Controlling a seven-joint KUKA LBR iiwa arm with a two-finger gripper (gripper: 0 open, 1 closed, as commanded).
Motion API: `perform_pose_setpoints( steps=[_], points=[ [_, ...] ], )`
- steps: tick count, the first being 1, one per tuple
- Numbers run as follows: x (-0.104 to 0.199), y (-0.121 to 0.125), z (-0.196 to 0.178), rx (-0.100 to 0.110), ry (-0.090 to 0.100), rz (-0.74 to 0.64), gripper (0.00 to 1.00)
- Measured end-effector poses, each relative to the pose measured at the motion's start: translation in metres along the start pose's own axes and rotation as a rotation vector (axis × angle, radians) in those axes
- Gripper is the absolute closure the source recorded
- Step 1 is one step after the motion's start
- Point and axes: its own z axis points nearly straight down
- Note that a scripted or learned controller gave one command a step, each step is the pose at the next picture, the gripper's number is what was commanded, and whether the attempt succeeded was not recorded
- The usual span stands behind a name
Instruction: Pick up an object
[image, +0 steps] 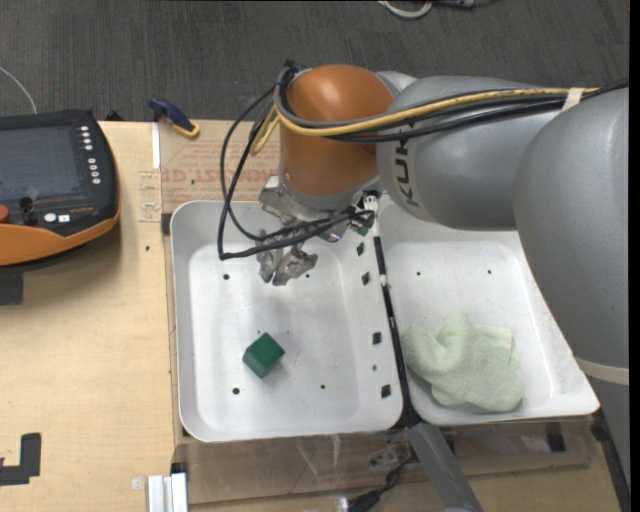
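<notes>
A small green cube (264, 355) lies on the floor of the left white bin (200, 300), toward its front left. A pale green crumpled cloth (468, 364) rests in the right white bin (500, 260), near its front. My gripper (286, 266) hangs over the back middle of the left bin, under the orange wrist band, well behind and slightly right of the cube. Nothing shows between its tips. The wrist and cables hide how they stand.
The grey arm (500, 150) spans the back of the right bin and the upper right of the view. An orange-edged teach pendant (50, 190) lies on the wooden bench at the left. A divider with black clips (385, 300) separates the bins.
</notes>
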Motion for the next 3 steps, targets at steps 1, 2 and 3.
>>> perform_pose_setpoints(
  steps=[1,2,3],
  points=[
    [-0.041,0.010,-0.065,0.000,-0.001,-0.371,1.00],
    [-0.016,0.032,-0.093,-0.003,0.001,-0.708,1.00],
    [0.018,0.022,-0.088,-0.006,0.000,-1.063,1.00]
  ],
)
